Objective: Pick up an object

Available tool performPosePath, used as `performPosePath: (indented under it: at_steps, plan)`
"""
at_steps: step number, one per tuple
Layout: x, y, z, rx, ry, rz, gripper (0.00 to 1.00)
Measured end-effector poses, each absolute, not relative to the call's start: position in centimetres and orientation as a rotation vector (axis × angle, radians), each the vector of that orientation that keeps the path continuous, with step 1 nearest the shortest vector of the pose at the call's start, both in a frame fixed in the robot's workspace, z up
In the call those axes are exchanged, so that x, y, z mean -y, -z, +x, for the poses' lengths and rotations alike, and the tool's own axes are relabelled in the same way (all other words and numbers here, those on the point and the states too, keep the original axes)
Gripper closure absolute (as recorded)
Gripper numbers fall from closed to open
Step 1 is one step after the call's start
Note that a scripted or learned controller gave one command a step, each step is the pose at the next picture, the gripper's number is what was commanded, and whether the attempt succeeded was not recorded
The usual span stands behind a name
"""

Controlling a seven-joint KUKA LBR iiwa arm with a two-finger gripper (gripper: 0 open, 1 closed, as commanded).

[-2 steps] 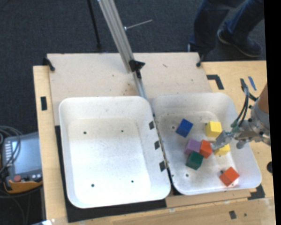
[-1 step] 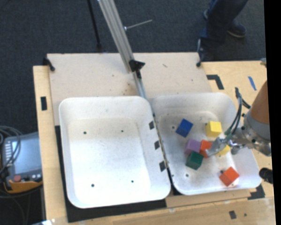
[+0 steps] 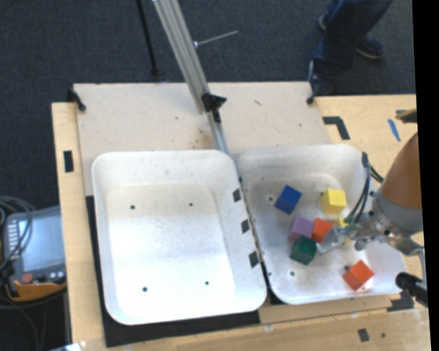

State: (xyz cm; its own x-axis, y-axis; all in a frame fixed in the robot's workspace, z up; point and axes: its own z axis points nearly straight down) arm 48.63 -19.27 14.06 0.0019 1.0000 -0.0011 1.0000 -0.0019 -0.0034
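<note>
Ideally the gripper (image 3: 331, 238), its grip impossible to judge, drops squarely over the orange block (image 3: 322, 229) beside the purple block (image 3: 302, 227), avoiding neighbours.

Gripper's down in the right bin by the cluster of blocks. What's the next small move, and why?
Probably lift slightly and re-center over one block. The gripper sits low in the right bin, crowded against the small orange block, the purple block and the green block, so closing here may catch an edge.
</note>
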Motion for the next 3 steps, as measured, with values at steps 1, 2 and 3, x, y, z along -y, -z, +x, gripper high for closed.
performPosePath:
  at_steps: [1, 2, 3]
  plan:
    - [19.3, -15.4, 48.9, 2.216, 0.005, -2.234, 1.00]
    - [18.9, -21.0, 50.0, 2.231, 0.006, -2.222, 1.00]
    - [19.0, -23.6, 50.1, 2.230, 0.004, -2.220, 1.00]
